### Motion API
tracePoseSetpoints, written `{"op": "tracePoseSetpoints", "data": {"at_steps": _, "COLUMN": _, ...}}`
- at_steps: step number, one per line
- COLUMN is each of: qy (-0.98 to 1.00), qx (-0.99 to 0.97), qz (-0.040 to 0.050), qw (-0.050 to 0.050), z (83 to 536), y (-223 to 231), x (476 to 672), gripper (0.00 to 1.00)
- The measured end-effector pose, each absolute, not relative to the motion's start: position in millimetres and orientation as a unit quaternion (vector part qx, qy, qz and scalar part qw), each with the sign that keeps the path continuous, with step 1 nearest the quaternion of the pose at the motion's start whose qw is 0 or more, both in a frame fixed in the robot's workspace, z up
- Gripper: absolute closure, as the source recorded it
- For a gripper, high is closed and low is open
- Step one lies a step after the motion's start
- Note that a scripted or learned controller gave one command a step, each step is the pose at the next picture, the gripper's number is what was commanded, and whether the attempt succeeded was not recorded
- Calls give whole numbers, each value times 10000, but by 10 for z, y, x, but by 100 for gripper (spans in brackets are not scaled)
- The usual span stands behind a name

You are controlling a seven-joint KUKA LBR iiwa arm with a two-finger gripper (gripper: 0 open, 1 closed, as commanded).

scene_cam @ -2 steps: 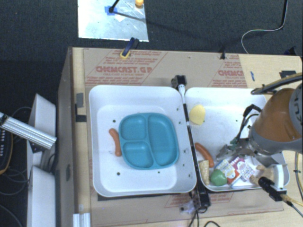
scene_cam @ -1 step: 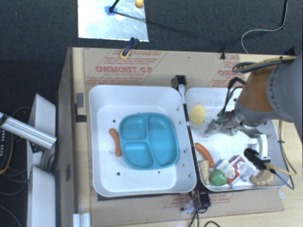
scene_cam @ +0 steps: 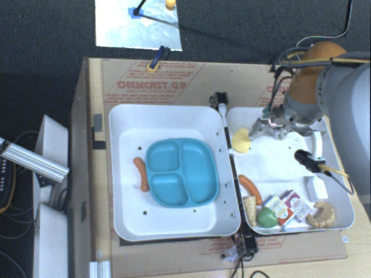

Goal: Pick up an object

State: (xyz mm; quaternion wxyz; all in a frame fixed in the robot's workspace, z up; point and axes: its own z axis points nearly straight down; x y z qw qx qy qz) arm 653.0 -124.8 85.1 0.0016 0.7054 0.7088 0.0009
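My gripper hangs over the far end of the right bin, its fingers spread open with nothing between them. A yellow lemon-like piece lies just to its left against the bin's left wall. Nearer the front of this bin lie an orange sausage, a green pepper, a red and white packet, a croissant and a small white block.
The left bin holds a blue divided plate with another orange sausage beside it on the left. A dividing wall separates the two bins. The arm's grey body looms over the right bin's right side.
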Motion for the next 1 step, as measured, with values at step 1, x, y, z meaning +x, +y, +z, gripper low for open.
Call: {"op": "tracePoseSetpoints", "data": {"at_steps": 1, "qy": 7089, "qx": 7053, "qz": 7, "qw": 15, "z": 851, "y": -1355, "x": 6693, "gripper": 0}}
